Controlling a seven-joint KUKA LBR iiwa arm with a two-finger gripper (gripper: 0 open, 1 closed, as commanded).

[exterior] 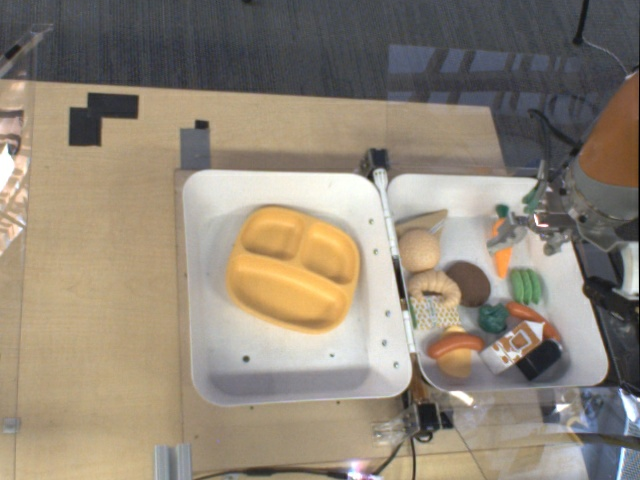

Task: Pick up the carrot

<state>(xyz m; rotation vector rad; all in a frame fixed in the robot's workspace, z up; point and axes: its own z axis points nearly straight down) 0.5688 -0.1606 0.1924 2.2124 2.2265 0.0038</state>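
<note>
Carrot (503, 259): lay small and orange in the right bin, toward its upper right, pointing down at about 6 o'clock; sat at 12 o'clock from the green pea pod, apart from it.
Pincer (512, 223): hung just above the carrot at its 12 o'clock; fingers lost in the clutter of metal and green fittings, so cannot tell whether released or clenched; nothing seen gripped.
Arm (612, 153): reached in from 3 o'clock, orange band over grey wrist.
Right bin (580, 298): white, crowded with toy food.
Pea pod (527, 285): green, at 6 o'clock from the carrot.
Brown disc (467, 281): at 8 o'clock from the carrot, near the ring-shaped pastry (434, 289).
Round bun (419, 249): pale, at 9 o'clock from the carrot.
Small carton (512, 347): white and orange, at the bin's 5 o'clock, touching a black block (540, 359).
Left bin (205, 268): white, held a yellow divided plate (294, 266) near its centre.
Surface (100, 298): tan, with black patches (100, 116) at 10 o'clock.
</note>
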